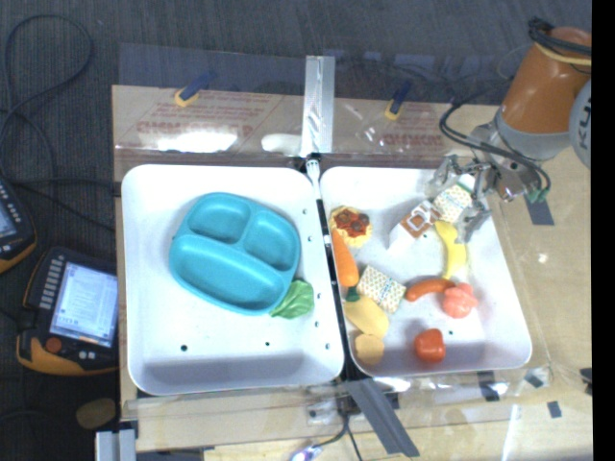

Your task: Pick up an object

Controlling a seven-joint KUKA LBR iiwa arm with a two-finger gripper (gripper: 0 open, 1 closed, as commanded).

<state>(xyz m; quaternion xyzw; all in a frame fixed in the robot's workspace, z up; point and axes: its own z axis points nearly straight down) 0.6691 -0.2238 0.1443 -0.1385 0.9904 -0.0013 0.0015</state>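
A dark grey ribbed carpet floor surrounds the pale wooden counter. A sheet of clear plastic film lies across the counter's far side, catching a bright glare of overhead light. Black cables loop over the floor at the left, near an orange-and-black handheld control pendant with a lit screen.

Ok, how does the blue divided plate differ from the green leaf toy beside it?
The blue divided plastic plate is far larger than the small green leaf toy. The plate is smooth, rounded and split into compartments; the leaf is crinkled and in one piece. The plate sits mid-bin, while the leaf lies at the plate's lower right edge. Both lie in the left white bin.
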